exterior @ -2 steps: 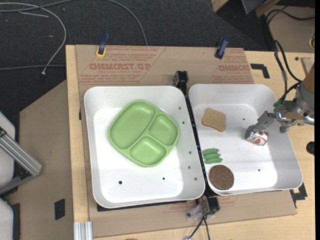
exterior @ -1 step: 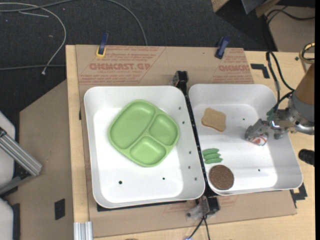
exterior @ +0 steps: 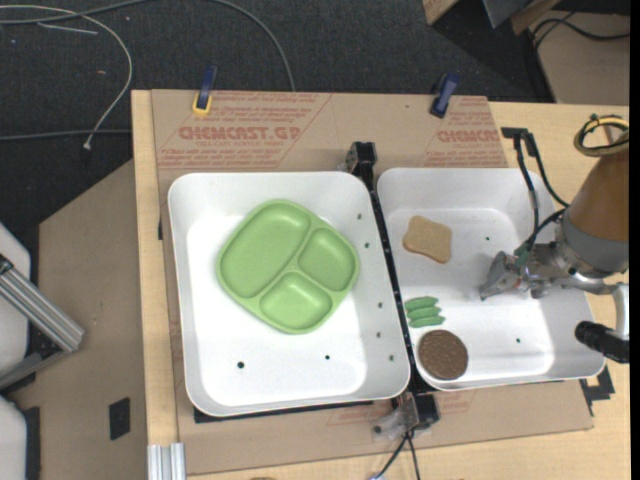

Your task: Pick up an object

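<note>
Hovering low over the right bin's (exterior: 480,193) middle with nothing between its fingers, the pincer (exterior: 490,286) stands narrowly parted, well apart from the bread slice (exterior: 428,238).

counts across the two bins

two white bins: left bin (exterior: 200,368) has one green divided plate (exterior: 288,265); right bin (exterior: 500,193) has three food pieces: one toast slice (exterior: 428,238), one green pea pod cluster (exterior: 424,312), one brown round patty (exterior: 442,354).
</note>
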`<state>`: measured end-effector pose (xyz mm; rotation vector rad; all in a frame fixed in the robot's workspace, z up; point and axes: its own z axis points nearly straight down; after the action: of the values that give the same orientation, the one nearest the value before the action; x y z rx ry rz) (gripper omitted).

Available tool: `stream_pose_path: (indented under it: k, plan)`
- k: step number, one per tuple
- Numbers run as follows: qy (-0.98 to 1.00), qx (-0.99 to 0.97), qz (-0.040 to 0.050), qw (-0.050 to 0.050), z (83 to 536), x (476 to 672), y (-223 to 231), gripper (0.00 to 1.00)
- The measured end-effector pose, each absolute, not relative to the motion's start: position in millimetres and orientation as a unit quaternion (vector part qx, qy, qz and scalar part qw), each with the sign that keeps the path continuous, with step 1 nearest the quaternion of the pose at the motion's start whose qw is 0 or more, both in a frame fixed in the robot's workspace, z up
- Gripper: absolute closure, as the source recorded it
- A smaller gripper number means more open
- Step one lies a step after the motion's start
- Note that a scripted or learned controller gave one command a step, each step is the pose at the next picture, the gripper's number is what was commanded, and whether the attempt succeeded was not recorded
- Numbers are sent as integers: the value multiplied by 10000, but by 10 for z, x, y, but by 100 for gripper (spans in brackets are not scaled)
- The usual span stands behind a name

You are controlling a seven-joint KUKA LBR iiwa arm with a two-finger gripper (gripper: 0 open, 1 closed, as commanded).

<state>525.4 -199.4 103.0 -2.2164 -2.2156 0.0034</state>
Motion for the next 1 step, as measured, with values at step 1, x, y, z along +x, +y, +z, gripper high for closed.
stream_pose_path:
  k: [1]
  plan:
    - [-7070, -7072, 5, 27, 837, 5250, -1985, 0]
